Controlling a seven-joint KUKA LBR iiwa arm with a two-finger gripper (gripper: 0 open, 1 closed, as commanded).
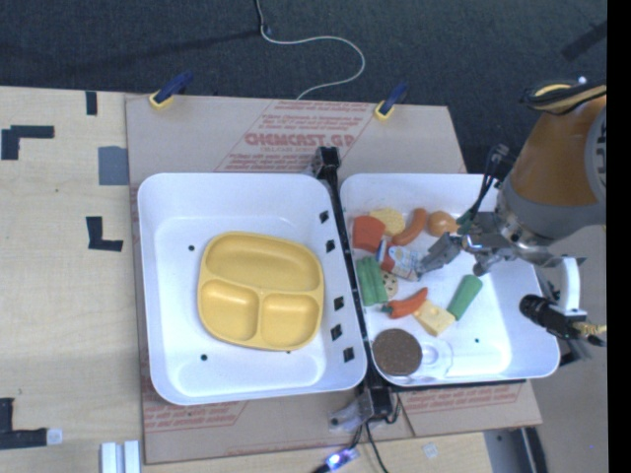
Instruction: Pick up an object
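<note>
Camera view had the arm (557, 166) over the right bin (493, 358), gripper (439, 254) low among toys beside the carton (404, 260), jaw state unreadable; best to center on one piece before closing.

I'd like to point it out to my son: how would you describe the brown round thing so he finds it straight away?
Look at the right white bin, the one crowded with toy food. Go to its front left corner, next to the divider between the bins. There lies the brown disc, flat, dark and round, in front of the yellow cheese wedge; the other pieces are brightly coloured.
</note>
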